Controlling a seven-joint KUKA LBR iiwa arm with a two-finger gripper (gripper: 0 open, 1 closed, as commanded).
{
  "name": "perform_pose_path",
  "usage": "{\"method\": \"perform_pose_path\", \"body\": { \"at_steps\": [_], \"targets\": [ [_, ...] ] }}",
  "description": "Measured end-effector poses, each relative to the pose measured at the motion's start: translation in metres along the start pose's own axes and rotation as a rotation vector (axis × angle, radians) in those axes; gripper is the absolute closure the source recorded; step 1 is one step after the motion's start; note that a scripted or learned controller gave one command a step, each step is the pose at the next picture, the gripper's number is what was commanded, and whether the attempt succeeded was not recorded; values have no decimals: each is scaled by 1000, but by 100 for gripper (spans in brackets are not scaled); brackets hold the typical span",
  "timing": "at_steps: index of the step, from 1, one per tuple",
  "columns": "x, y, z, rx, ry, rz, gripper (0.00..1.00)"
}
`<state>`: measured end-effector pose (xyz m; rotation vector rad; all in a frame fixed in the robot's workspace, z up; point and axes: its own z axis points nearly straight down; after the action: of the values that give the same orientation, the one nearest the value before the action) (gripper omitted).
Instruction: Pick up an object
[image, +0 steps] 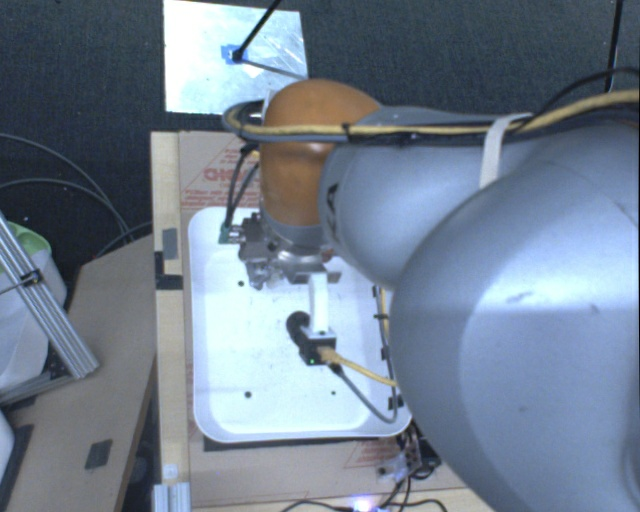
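Note:
My gripper (263, 272) hangs low over the far half of the left white bin (215, 400), below the orange band of the wrist (300, 160). The big grey arm body covers the right side of the view and hides whatever lies beneath it, including the right bin. On the bin floor that shows I see only a few tiny dark specks (247, 394). The gripper's tips are too small and too shadowed to read.
The bin rests on a cardboard sheet (205, 170) on the bench. A slanted aluminium frame (45, 320) stands at the left beside a wooden board (100, 400). A shiny plastic sheet (235, 55) lies beyond the bench at the back.

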<state>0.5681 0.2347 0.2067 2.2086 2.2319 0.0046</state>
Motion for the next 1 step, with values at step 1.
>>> {"method": "perform_pose_path", "body": {
  "at_steps": [1],
  "targets": [
    [-2, 64, -4, -3, 0, 6, 100]
  ]
}}
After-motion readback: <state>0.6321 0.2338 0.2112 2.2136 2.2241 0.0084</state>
